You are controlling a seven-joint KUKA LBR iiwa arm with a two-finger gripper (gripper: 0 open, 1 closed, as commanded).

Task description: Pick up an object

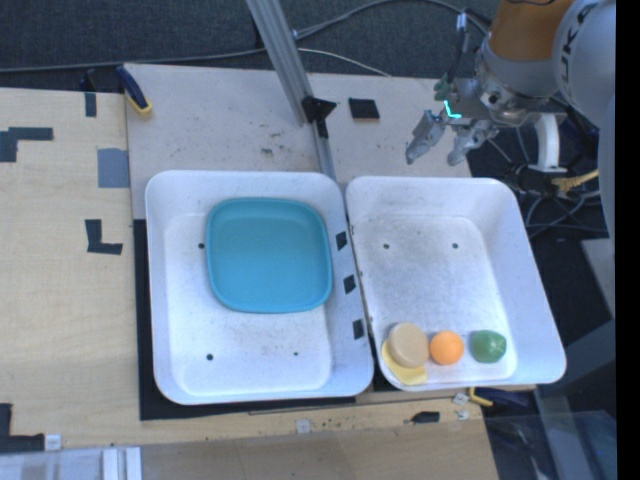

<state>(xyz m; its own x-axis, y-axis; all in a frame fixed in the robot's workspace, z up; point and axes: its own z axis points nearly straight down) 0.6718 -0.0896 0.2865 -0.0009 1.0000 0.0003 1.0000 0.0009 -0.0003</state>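
The grey arm [580, 38], with its glossy orange band, reaches in from the upper right and hangs above the counter [220, 118], just past the far rim of the right bin [530, 268]. Its gripper [441, 141] points down and to the left; the two thin metal fingers [423, 140] stand slightly spread, with nothing between them. A small teal light glows on the wrist.

The right bin is a shallow white plastic tray with rounded corners and a floor speckled with dark grit. Along its near wall lie the small things in a row: a tan, round puck-like piece [408, 345] resting on a pale yellow shape [404, 372], a smooth orange ball [446, 348] touching it, and a rounded green object [488, 346] just beside that. All sit well apart from the gripper.

The left bin [170, 308], the same white moulded form, holds a matte turquoise plate [268, 255], square with softly rounded corners and a raised lip. A slanted aluminium bar [285, 48] crosses the pale, scuffed counter behind the bins.
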